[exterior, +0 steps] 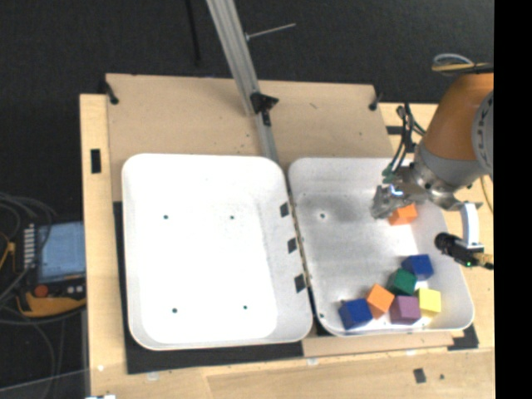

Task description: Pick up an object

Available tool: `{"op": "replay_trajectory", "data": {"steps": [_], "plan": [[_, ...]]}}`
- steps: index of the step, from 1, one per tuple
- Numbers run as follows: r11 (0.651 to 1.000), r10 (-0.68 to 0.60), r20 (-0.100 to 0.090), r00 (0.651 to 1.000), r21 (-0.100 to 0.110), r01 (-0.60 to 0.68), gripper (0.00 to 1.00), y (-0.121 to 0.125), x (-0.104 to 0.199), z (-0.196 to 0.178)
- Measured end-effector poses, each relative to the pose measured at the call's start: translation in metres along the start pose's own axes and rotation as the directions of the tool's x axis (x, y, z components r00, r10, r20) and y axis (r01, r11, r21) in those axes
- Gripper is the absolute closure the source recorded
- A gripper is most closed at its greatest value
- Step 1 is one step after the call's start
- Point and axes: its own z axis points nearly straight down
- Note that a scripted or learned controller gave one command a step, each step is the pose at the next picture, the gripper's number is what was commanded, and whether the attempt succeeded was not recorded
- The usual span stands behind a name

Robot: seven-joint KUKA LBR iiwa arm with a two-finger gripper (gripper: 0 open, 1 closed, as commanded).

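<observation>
In the right bin [332,248] my gripper [387,204] hangs low near the upper right part. An orange block [404,215] lies directly beside it, to its lower right and touching or nearly touching. The wrist hides whether the block is held. Along the bin's lower right corner sits a cluster: a blue block [418,265], a green block [404,282], a yellow block [430,300], a purple block [406,308], a second orange block [381,298] and another blue block [356,312].
The left bin [208,248] lies beside the right one, their rims meeting at mid-bench. A slanted metal rail [237,48] runs from the top down to the bins' shared edge. A black fitting [453,245] sits at the right bin's right rim.
</observation>
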Motion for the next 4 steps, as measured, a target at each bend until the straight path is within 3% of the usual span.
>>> {"op": "replay_trajectory", "data": {"steps": [1,4], "plan": [[1.000,-0.008,0.002,1.000,-0.006,0.008,1.00,0.002,-0.001,-0.054],[1.000,-0.014,-0.002,1.000,-0.001,0.014,1.00,0.003,0.177,-0.077]]}}
